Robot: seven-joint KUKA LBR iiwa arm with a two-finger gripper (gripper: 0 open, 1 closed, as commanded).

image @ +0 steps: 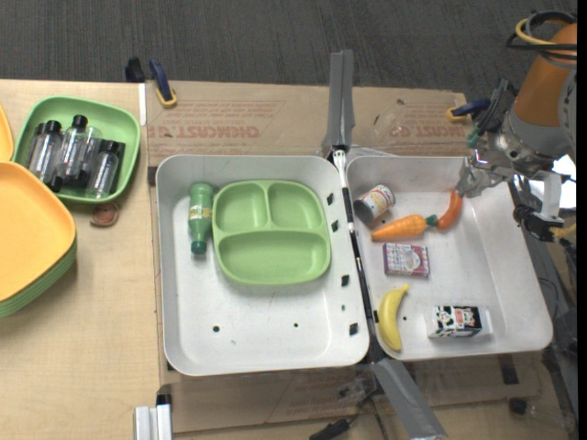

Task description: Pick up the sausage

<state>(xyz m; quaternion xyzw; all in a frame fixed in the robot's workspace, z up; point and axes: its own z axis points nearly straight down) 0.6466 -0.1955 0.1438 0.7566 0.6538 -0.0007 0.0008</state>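
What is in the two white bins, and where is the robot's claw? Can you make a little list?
left bin: green plastic divided plate; green bottle lying beside its left edge
right bin: small tin can, orange toy carrot, curved orange-red sausage, pink card packet, yellow banana, black-and-white carton
sausage: near the right bin's back, at the carrot's green tip
end effector: just above and right of the sausage
on the bench, left: green tray of dark bottles, stacked orange plates

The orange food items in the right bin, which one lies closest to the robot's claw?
The curved reddish-orange sausage, right beside the end effector near the bin's far wall. The carrot with its green tip lies farther left.
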